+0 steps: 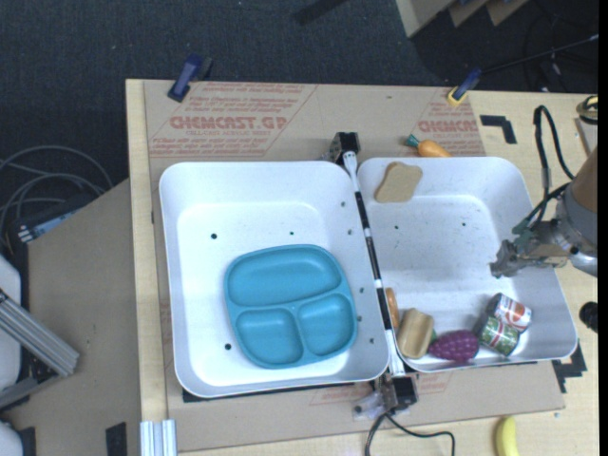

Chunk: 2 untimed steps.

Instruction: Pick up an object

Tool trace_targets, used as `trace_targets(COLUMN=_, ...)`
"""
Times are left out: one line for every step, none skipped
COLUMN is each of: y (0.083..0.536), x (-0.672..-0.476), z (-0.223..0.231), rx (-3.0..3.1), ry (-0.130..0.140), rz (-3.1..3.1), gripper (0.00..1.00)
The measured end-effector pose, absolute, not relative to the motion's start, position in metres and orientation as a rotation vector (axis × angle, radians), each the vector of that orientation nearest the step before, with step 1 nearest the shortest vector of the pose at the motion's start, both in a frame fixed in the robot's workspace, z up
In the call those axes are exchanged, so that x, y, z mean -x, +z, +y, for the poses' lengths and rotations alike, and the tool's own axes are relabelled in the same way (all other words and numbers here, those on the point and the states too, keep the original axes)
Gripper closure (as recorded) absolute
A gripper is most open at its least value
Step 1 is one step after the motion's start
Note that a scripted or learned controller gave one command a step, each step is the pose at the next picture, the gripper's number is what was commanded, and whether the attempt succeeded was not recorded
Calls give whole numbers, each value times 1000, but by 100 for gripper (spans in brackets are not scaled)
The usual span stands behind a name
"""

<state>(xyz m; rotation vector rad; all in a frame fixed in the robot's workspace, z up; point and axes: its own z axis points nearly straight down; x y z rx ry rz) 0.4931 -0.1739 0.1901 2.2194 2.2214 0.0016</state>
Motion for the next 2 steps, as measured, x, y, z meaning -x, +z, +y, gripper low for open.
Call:
trace_targets(y=202, x=-559, z=-114, rx=-2219, ry=3, rz=2223, gripper=100)
trace_targets(y=242, x=-521, z=-24, rx=-2221, ry=0, rz=2226, gripper=100)
